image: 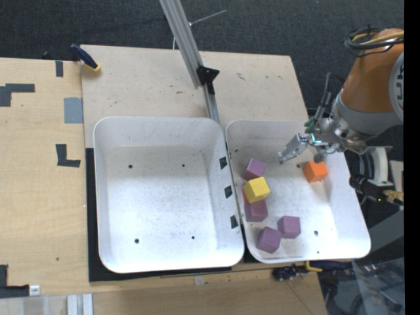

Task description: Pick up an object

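Note:
The right bin (342,210) holds an orange cube (315,170) near its right wall. A yellow cube (256,189) sits at the bin's left side with a purple cube (255,168) behind it and another purple cube (256,210) in front. Two more purple cubes (289,226) (268,239) lie near the front wall. My gripper (304,154) hangs over the back right of this bin, open. One silver finger (288,153) points left, and the other finger stands just above the orange cube. Nothing shows between the fingers.
The left bin (164,195) sits beside the right one, sharing a raised middle rim. A slanted metal pole (186,35) runs from the back down to that rim. A blue and yellow clamp (85,58) lies at the bench's far left.

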Available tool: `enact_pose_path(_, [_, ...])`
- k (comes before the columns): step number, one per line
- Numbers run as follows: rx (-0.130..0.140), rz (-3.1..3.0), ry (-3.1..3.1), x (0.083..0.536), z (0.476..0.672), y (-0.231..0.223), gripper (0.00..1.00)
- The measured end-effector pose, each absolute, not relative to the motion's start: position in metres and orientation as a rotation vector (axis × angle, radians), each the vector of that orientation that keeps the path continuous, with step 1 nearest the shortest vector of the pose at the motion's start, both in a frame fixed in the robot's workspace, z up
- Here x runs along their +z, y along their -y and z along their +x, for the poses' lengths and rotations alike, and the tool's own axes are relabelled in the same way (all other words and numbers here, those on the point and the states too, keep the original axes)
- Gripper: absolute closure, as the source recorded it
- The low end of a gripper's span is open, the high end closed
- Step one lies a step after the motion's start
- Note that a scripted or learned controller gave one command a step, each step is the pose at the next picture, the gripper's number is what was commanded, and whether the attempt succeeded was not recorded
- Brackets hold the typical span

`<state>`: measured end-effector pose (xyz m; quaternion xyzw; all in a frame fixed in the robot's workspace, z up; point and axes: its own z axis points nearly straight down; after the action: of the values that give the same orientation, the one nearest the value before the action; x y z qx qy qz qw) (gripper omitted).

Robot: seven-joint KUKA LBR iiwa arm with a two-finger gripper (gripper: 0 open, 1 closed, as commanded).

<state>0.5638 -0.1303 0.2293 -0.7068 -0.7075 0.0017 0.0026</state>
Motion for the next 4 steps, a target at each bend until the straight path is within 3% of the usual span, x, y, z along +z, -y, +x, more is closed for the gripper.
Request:
enact_pose_path(1, [0.001,-2.218,2.223,0.232,0.565,0.13,0.0])
enact_pose_path(3, [0.009,-2.217,2.218,0.123,0.559,0.131,0.0])
enact_pose_path(4, [-0.002,-2.227,2.226,0.094,0.561,0.133,0.0])
